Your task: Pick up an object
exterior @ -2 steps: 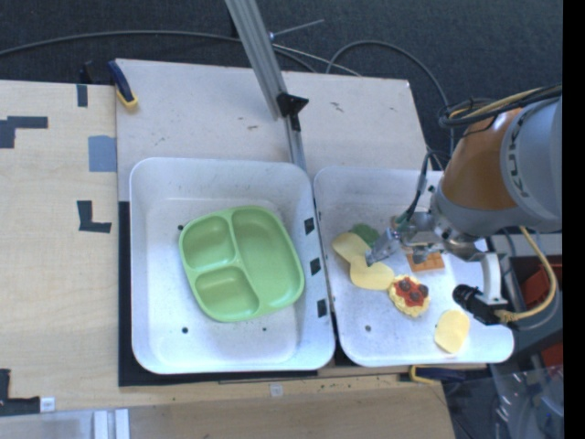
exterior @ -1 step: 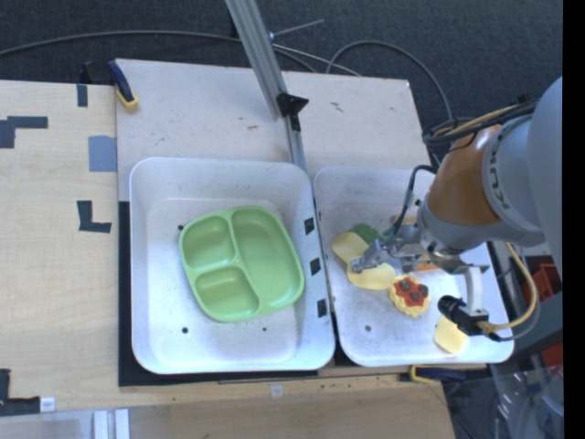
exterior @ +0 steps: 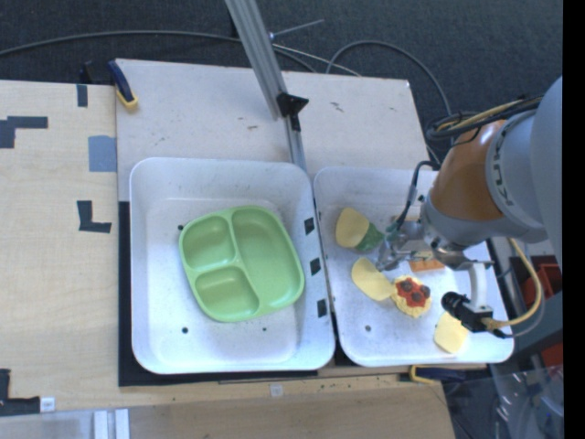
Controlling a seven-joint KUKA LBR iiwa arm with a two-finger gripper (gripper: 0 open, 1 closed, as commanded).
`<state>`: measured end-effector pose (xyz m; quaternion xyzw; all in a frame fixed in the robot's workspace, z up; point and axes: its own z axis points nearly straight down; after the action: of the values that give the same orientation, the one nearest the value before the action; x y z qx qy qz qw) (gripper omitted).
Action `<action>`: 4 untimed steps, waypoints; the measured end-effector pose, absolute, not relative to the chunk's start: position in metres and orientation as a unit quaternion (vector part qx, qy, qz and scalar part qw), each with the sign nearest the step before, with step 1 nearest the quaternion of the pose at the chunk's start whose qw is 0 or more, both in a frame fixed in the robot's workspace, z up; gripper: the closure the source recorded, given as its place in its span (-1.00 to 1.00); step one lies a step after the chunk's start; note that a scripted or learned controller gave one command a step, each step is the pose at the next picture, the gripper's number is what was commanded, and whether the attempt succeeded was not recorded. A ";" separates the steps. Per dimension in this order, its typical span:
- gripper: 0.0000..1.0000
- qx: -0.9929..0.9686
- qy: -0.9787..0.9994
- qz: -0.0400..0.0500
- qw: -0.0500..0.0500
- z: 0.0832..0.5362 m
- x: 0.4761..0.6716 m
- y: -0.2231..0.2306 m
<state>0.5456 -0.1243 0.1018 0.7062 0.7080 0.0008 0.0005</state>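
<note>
Yellow piece (exterior: 372,281) lying flat in the right bin (exterior: 366,183), just below the hand (exterior: 391,248) and a little toward the green tray (exterior: 241,263). Long axis slanting toward the decorated piece (exterior: 412,294) beside it. Cannot tell how far open the hand is, nor see anything held. Short straight descent needed, by the look of it.

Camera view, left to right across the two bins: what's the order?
Green three-compartment plastic tray in the left white bin → yellow rounded piece with a green end in the right white bin → gripper → pale yellow piece at the bin's near right corner.
</note>
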 end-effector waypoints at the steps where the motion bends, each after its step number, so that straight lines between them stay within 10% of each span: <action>1: 1.00 0.707 0.708 0.001 0.001 0.144 0.548 -0.127; 4: 1.00 0.705 0.709 0.000 -0.002 0.206 0.558 -0.076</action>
<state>0.5581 -0.0759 0.2064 0.7047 0.7095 -0.0003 -0.0015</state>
